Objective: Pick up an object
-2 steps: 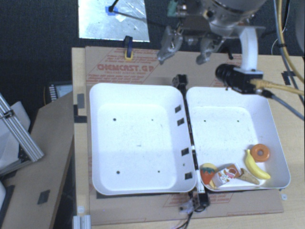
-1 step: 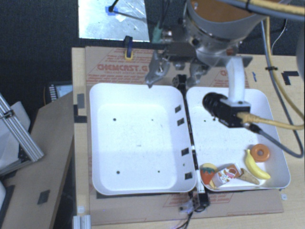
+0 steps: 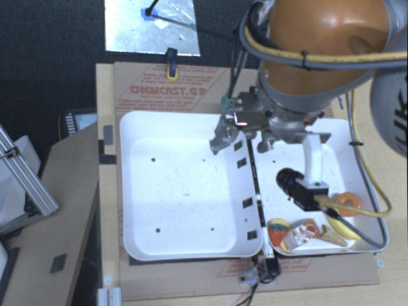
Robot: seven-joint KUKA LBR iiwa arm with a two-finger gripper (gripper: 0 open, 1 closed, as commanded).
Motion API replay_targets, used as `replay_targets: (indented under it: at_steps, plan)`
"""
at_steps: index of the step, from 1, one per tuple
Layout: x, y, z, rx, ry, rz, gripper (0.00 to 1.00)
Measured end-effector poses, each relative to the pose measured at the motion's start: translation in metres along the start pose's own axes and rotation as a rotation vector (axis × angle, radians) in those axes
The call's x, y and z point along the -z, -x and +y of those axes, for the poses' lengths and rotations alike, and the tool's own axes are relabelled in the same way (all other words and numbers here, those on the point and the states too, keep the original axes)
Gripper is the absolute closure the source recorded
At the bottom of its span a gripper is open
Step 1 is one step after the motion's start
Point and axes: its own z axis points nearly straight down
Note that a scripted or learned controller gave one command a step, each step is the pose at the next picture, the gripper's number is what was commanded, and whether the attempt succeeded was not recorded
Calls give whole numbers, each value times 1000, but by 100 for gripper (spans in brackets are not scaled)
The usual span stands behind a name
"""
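The gripper (image 3: 242, 142) hangs right over the top end of the middle wall (image 3: 255, 193), the strip where the two white bins meet. Its jaws look open, with one on each side of the wall. Nothing is between them. The things to pick up are all on one side of the middle wall, in the toy bin (image 3: 277, 164), down at the near end. A round orange toy (image 3: 278, 232) sits just beside the wall. A small red and white packet (image 3: 301, 234) is touching it on the side away from the wall. A yellow toy (image 3: 342, 229) and an orange ring (image 3: 349, 203) lie farther from the wall. The bare bin (image 3: 178, 190) is on the other side of the wall. I think the job has hardly begun, because the gripper is well apart from every toy. To do it well, the arm should slide along the wall toward the near end and stop over one toy. The round orange toy may be the best pick. The jaws should stay wide, go down on both sides of it, miss the wall, and then close gently before lifting.
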Motion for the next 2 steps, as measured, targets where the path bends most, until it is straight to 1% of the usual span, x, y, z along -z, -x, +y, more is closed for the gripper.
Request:
replay_targets:
  at_steps: [1, 2]
  plan:
    - [61, -79, 41, 13, 19, 9, 0]
    - [69, -75, 40, 9, 15, 7, 100]
